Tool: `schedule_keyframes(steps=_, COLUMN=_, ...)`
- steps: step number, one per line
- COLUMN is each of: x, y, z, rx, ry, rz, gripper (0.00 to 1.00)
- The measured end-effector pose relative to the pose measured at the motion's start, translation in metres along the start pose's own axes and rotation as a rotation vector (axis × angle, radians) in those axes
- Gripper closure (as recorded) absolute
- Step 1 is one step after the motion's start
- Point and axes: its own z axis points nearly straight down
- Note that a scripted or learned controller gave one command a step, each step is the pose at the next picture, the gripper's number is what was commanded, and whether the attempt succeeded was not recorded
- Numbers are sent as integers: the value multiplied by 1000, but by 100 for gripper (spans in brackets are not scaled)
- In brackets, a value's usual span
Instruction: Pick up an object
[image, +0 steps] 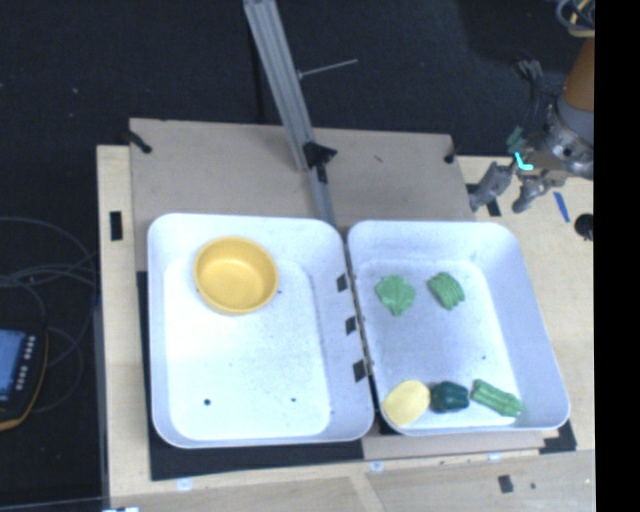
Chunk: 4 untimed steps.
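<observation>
Nothing picked yet. Gripper (508, 192) above right bin's (530, 300) far rim, fingers spread, empty. Green pieces (395, 294) and yellow lump (406, 402) untouched inside.

Yellow bowl (236, 274) upright, left bin (180, 400), far corner.

The arm reaches in at upper right, its pincer (508, 196) hanging with fingers spread apart.
</observation>
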Motion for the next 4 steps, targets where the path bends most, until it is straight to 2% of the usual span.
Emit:
schedule_keyframes(steps=1, x=0, y=0, z=0, rx=0, ry=0, rz=0, gripper=0)
schedule_keyframes(steps=4, x=2, y=2, z=175, rx=5, ry=0, rz=0, gripper=0)
